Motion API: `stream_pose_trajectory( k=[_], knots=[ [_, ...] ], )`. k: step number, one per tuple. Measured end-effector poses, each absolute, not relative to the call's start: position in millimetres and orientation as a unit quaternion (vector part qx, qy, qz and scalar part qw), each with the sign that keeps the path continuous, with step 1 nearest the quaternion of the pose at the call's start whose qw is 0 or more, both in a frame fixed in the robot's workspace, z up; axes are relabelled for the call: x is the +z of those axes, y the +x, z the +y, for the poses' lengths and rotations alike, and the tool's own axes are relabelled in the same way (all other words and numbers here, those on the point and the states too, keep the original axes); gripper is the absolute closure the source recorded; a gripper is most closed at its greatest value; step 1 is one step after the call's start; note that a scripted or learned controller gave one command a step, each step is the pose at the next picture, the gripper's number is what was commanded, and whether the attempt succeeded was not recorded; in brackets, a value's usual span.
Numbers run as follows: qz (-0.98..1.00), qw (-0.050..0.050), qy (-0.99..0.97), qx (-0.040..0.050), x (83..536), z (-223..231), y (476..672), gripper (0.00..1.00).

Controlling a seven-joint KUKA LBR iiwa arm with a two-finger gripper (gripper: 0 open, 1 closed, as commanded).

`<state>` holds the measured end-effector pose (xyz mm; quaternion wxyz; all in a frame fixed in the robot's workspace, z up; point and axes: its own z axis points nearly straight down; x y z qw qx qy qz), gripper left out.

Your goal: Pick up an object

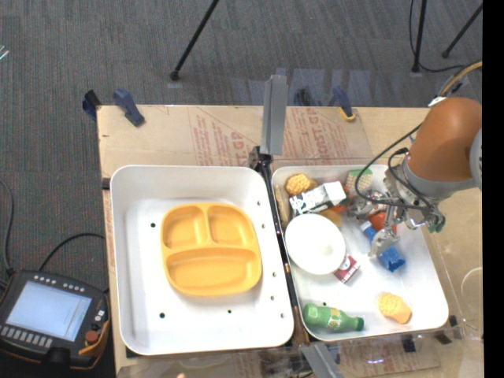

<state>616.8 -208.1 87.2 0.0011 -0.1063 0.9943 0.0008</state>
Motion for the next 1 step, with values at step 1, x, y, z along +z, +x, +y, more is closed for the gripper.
stream_pose_trajectory(
  k=[1],
  knots=[
    [0.995,0.0,-0.101,0.0013,87.1,-195.9,542.6,0.0]
  ],
)
